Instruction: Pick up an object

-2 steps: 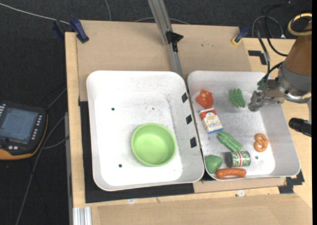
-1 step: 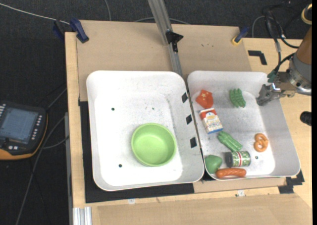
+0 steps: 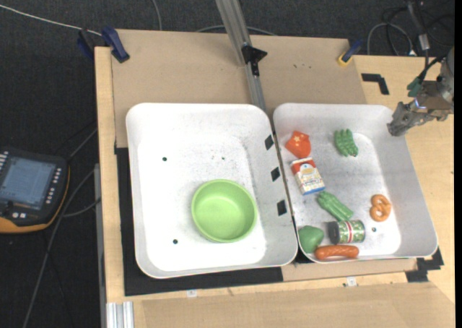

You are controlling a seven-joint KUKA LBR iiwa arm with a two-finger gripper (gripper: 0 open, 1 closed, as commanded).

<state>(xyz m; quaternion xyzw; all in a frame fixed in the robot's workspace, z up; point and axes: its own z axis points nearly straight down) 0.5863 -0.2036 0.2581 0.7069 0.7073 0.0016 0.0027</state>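
- On the bench, two white bins are seen side by side: the left bin (image 3: 144,146) and the right bin (image 3: 404,175).
- One green bowl (image 3: 224,209) is found in the left bin, near its front.
- Eight small things are counted in the right bin: one red pepper-like piece (image 3: 298,144), one small carton (image 3: 308,177), one green bumpy piece (image 3: 346,143), one long green vegetable (image 3: 334,206), one pretzel (image 3: 380,207), one can (image 3: 347,232), one dark green rounded piece (image 3: 311,238) and one red sausage (image 3: 336,252).
- The gripper (image 3: 399,121) is seen at the right bin's far right corner, at its rim, and nothing is seen held by it.
- The green bumpy piece is placed nearest to the gripper, a little to its left; the other pieces are spread well apart from it, toward the front.
- Whether the claw is spread or pressed together cannot be told, because it is small and blurred.
- The arm is cut off by the right edge.
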